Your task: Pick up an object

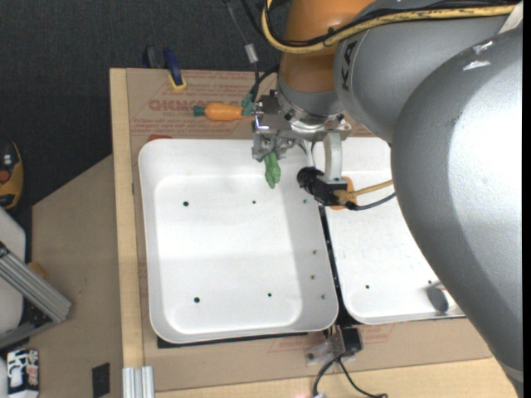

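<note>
Tabletop: a tan board (pixel 133 222) is seen under two shallow white bins, with red print along its far edge.
Left bin: its rim (pixel 153 247) is seen below and to the left of the fingers; dark dots are spread over its floor.
Right bin: its bare floor (pixel 382 255) is seen to the right of the fingers, partly hidden by the grey arm.
Surroundings: dark carpet-like ground is seen beyond the board; a blue and yellow clamp (pixel 172 66) is fixed at the far edge, well left of the fingers.
Arm: the grey arm (pixel 448 139) is reached in from the right, its orange band (pixel 319 23) lying directly above the wrist, and the wrist is pointed down at the far edge of the left bin.
Fingers: the fingers (pixel 267 149) are closed narrow on a small green object (pixel 272 171), which is seen hanging just below them over the left bin's far edge.
Carrot toy: an orange and green carrot-shaped toy (pixel 222 111) is lying on the board just left of and beyond the fingers.
</note>
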`<move>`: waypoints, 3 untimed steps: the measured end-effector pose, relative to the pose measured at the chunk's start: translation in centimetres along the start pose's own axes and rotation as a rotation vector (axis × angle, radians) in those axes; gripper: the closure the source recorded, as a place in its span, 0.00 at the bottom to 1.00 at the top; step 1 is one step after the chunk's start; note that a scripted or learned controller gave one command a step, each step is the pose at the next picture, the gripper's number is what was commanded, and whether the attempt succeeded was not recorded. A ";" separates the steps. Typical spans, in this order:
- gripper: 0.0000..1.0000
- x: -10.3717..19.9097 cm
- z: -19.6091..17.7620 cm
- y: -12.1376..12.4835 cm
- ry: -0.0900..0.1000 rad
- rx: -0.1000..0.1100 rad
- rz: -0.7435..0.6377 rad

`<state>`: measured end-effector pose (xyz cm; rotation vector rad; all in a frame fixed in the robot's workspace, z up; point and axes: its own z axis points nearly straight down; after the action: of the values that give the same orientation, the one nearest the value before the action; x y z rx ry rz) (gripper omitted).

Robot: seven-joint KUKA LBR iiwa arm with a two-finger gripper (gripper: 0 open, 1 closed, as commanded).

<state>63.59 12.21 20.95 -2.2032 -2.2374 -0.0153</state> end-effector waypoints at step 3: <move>0.00 10.6 -29.4 -5.1 -0.008 0.006 0.013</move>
<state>58.18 22.46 50.38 -2.2194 -2.2237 0.0005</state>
